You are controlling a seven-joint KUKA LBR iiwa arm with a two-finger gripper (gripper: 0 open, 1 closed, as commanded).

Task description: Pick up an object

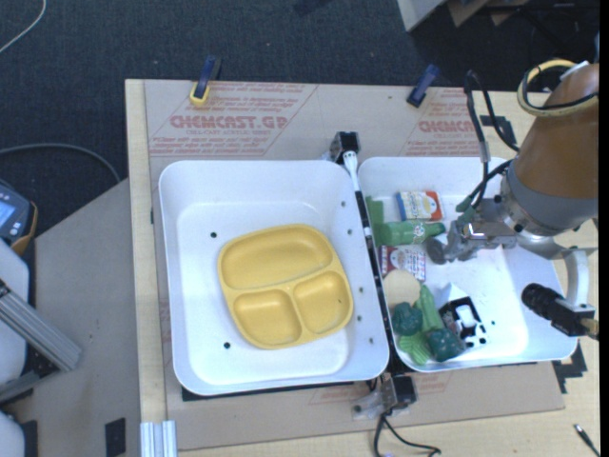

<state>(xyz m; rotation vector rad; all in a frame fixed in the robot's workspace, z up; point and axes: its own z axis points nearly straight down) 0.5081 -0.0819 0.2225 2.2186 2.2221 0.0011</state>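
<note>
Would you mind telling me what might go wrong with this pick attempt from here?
The gripper hovers over items packed tightly along the right bin's left side, so it may nudge neighbours or catch two. The green bottle lies close against the small carton, leaving little room for a clean grasp.

You could read red print on the brown protective sheet [285,112] that covered the bench behind the two bins: "CHEMCAST GP" stood in large letters behind the left bin, with smaller red lines under it too fine to make out. The same red print repeated behind the right bin [447,127], cut off by the cables there. The small white packet [419,204] in the right bin carried printing too, but you could not read it.
</note>
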